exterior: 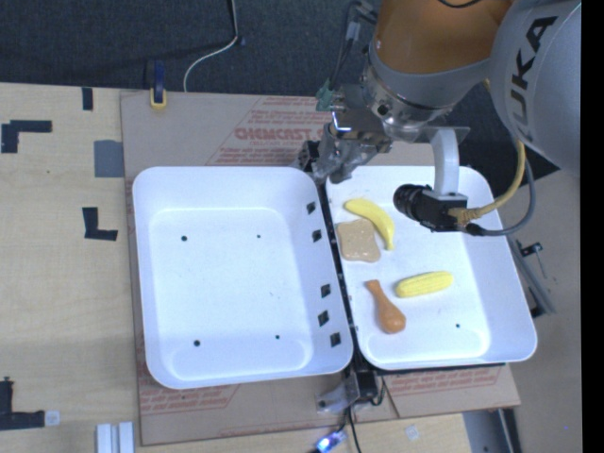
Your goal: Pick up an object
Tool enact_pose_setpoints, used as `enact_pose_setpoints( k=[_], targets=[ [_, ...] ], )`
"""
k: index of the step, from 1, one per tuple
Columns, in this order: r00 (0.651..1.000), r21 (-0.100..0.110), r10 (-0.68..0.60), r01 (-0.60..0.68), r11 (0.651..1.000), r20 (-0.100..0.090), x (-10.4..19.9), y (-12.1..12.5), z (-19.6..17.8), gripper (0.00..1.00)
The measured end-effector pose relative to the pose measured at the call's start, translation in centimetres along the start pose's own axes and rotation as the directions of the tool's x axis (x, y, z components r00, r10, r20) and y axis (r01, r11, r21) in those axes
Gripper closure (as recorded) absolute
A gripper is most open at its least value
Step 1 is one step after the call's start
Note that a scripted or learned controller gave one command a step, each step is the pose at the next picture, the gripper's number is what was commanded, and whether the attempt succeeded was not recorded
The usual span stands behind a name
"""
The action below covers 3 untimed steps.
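Progress: I judged the pick as not yet made; every candidate object lay loose in the right bin (500, 343) and nothing was lifted.
Arm: from my remote seat I saw the grey and orange arm (453, 26) reaching in from the right, its wrist over the far edge of the bins, near the divide between them.
Jaws: I called the grasping part the jaws; the gripper (332, 159) hung at the top of the seam between the two bins, but its tip was a dark tangle against the rim and I could not tell how far apart the jaws stood or whether they had anything.
Banana: the yellow banana (370, 220) lay in the right bin's upper left part, near the gripper but apart from it.
Bread slice: a tan bread slice (359, 242) lay touching the banana's lower side.
Drumstick: an orange-brown drumstick (385, 308) lay below the bread, apart from it.
Corn: a yellow corn cob (424, 284) lay just right of the drumstick.
Left bin: the left bin (156, 206) showed bare white floor with a few small dark dots.
What was left: in my judgement, lowering onto one object, closing and lifting all remained.
Writing on arm: I read "UKA" on the grey housing, the maker's name cut off.
Writing on cardboard: red print on the cardboard sheet (189, 130) over the tabletop (57, 253) read roughly "CHEMCAST"; smaller lines were illegible.
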<state>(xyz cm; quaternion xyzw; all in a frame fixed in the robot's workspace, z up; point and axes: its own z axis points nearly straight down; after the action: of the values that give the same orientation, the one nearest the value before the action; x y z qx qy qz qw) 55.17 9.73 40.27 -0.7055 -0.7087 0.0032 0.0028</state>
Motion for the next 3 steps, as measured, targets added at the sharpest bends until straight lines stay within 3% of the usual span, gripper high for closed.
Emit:
enact_pose_setpoints(
  k=[1,2,3],
  targets=[
    [1.000,0.003,0.004,-0.004,1.000,0.002,-0.7,-3.1,7.4,1.00],
    [1.000,-0.013,0.000,0.000,1.000,-0.003,1.7,-4.3,0.4,1.00],
    [1.000,-0.008,-0.004,0.004,1.000,-0.002,8.0,-6.9,-0.1,1.00]
  ],
)
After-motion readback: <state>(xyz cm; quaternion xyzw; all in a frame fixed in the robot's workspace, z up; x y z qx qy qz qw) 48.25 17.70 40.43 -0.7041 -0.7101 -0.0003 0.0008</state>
